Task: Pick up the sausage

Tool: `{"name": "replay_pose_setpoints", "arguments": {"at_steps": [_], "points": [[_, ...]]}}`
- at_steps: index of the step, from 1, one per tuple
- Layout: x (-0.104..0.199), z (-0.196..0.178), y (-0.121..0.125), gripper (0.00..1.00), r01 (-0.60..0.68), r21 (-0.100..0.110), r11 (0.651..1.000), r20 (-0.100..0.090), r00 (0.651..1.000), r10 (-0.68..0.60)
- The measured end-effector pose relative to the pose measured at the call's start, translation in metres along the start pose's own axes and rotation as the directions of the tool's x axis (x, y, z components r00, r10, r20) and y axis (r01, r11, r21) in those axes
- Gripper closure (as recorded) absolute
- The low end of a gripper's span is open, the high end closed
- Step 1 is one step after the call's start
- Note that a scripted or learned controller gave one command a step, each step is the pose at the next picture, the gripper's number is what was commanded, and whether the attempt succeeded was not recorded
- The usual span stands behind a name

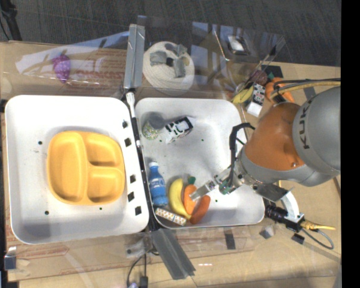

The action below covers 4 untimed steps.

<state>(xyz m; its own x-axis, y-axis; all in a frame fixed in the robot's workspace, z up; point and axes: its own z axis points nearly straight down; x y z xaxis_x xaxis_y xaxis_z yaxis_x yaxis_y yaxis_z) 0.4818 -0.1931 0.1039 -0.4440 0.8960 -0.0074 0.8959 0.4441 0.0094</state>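
Arm low over the near side of the right bin [225, 110], among toy food.

The gripper [197, 192] sits just above the sausage [201, 209], which lies at the bin's near edge beside a banana [177, 197] and a blue bottle [156, 185]. I cannot tell how far its fingers are parted, or whether they grasp anything. A yellow tray [86, 167] fills the left bin [24, 119].

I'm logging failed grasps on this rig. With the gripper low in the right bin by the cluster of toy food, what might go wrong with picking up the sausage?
1. The sausage lies tight against the banana and a carrot, so the gripper may catch the wrong item or push them aside.
2. The sausage sits near the right bin's lower wall, which could block a clean descent.
3. The blue bottle stands close and might get knocked.
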Motion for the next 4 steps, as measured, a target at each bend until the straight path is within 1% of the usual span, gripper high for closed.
{"name": "replay_pose_setpoints", "arguments": {"at_steps": [1,2,3,4], "points": [[-0.001,-0.007,0.000,1.00,0.004,0.000,1.000,0.003,1.000,-0.004],[0.000,-0.007,0.000,0.00,0.004,0.000,1.000,0.003,1.000,-0.004],[0.021,0.012,0.005,0.00,-0.363,0.015,0.932,-0.006,0.932,0.363],[0.020,0.003,0.005,1.00,-0.359,0.015,0.933,-0.007,0.933,0.359]]}}
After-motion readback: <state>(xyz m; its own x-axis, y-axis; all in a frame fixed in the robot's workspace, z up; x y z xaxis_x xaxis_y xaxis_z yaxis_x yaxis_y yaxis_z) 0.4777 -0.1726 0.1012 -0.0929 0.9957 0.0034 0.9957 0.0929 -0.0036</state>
